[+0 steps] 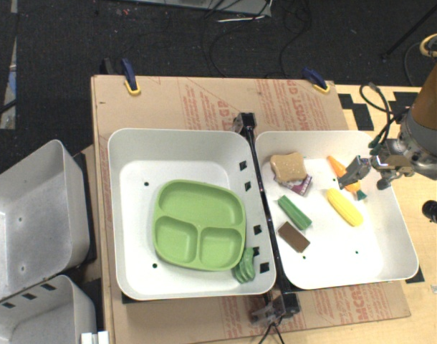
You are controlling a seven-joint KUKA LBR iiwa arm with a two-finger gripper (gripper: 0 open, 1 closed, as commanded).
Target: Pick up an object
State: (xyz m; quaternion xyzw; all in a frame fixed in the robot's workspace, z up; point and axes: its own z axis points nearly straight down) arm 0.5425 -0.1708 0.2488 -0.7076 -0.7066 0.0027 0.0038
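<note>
The claw [367,172] hangs over the upper right part of the right-hand shallow white plastic bin [390,264], its two dark fingers spread wide with nothing between them; the grey arm [423,131] comes in from the right edge. By my reading this is the approach step: nothing is gripped yet, and the claw sits just above a small orange carrot-shaped piece [338,168], with a yellow corn-cob toy [345,207] lying just below it. Either one could be the target. The next move would call for dropping straight down so the fingers straddle one piece, not both, and closing across its narrow width; the corn lies at a slant, so the wrist may need turning to match.

Also in that bin are a tan bread-like block [288,166] resting against a small purple piece [301,185], a green stick-shaped block [295,212] and a flat brown block [293,236], all well apart from the claw. The left-hand white bin [132,156] holds a light green divided plastic tray [199,225] with a green fork-like piece [246,267] at its lower right corner.

Both bins rest on a cardboard-covered counter [183,99] held by blue-and-yellow clamps [130,75]; beyond it lie dark floor and loose cables [240,45], with grey plastic tubs [29,221] at the left
</note>
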